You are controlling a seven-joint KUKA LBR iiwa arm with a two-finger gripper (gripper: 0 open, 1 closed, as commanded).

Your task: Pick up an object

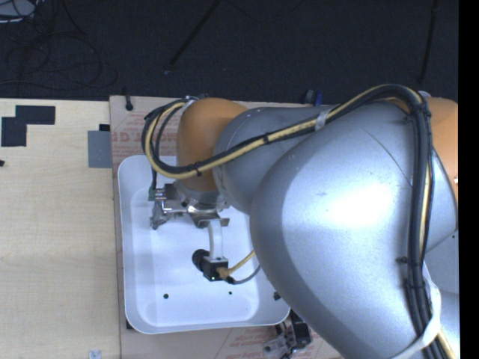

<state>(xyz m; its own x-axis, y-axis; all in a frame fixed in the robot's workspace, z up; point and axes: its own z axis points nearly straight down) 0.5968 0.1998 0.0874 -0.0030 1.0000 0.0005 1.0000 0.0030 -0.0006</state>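
Note:
My gripper (pixel 187 214) hangs low over the far half of the left white bin (pixel 138 275), under the orange wrist band (pixel 202 137). Its metal body blocks whatever lies right under it. I see nothing held in it. The bin floor that shows is bare white with two small dark dots (pixel 165 296). The arm's big grey links (pixel 337 223) cover the right bin and anything in it.
A pale wooden bench top (pixel 52 230) lies left of the bin, with black and grey patches (pixel 97 148) near its far edge. A small dark cluttered thing (pixel 288 339) sits just past the bin's near right corner.

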